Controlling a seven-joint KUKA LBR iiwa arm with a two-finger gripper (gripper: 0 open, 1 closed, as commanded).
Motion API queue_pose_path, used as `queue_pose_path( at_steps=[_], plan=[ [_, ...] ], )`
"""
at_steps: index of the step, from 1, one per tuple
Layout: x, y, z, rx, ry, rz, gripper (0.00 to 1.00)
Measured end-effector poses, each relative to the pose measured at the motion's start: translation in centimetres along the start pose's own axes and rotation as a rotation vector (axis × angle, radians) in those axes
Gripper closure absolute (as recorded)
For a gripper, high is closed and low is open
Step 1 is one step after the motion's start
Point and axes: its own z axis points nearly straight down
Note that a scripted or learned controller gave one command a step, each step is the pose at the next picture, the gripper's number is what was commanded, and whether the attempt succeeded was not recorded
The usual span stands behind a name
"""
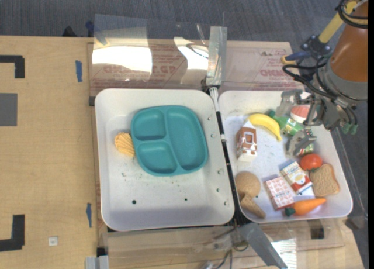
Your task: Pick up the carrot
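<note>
Bench [47, 162]: pale wood with black tape marks and blue tape tabs, grey carpet beyond its far edge; it carries two shallow white bins side by side.
Carrot [308, 206]: orange with a green tip at its left end, lying flat in the right bin [346, 203], at about 5 o'clock of that bin, just beside the near rim.
Near neighbours: a red patterned packet [280, 191] touches the carrot at its 10 o'clock; a slice of bread [324, 180] sits at the carrot's 1 o'clock.
Near left corner of right bin: a brown ice-cream cone toy [249, 192] at about 7 o'clock of the bin.
Bin middle: a small juice carton [295, 176], a red tomato [311, 161], and a brown and white milk carton [246, 144] towards 9 o'clock.
Left bin [111, 203]: holds a teal divided plate [169, 139] at its centre, with a yellow shell-shaped piece [124, 143] touching the plate at 9 o'clock.
Far part of right bin: a yellow banana [266, 124] at about 11 o'clock.
Jaws [301, 142]: hanging low over the right bin at about 2 o'clock, well apart from the carrot; nothing is visibly held, and I cannot tell how far open they stand.
Arm [350, 57]: grey and orange, with black cables, coming in from 2 o'clock of the view.
Background: clear plastic sheeting [152, 57] taped behind the bins.
</note>
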Motion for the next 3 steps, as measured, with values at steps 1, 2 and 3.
queue_pose_path(
  at_steps=[1,2,3],
  plan=[
    [-3.8,-0.1,17.2,0.001,-0.004,0.036,0.0],
    [1.9,-2.6,18.0,0.001,-0.005,-0.159,0.0],
    [4.8,-7.9,18.0,0.002,-0.001,-0.404,0.0]
  ],
)
